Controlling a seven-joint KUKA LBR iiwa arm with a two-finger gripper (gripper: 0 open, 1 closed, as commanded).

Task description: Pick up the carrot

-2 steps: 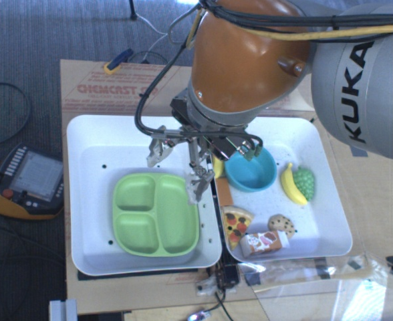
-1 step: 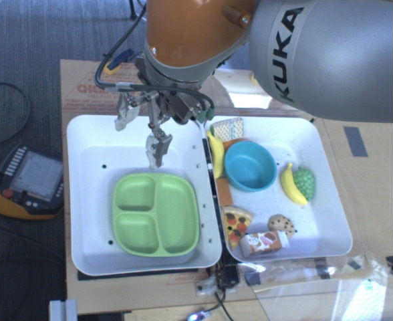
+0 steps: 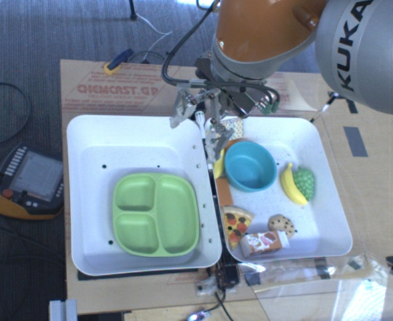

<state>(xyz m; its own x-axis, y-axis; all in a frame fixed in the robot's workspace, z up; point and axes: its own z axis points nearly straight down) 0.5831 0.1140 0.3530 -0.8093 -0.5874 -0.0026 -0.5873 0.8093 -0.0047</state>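
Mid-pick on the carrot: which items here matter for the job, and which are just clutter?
Job: carrot, lying beside the blue bowl; gripper above it.

Clutter: green divided plate, banana, green grapes, pizza slice, cookie, carton.

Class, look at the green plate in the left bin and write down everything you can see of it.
The green plate is pale green, looks like smooth plastic, and has a rounded-square outline. Raised ridges split it into three compartments: two smaller ones stacked on the picture's left and one long one on the right. It lies flat, right way up, on the floor of the left bin, toward the bin's lower right, close to the wall next to the other bin.
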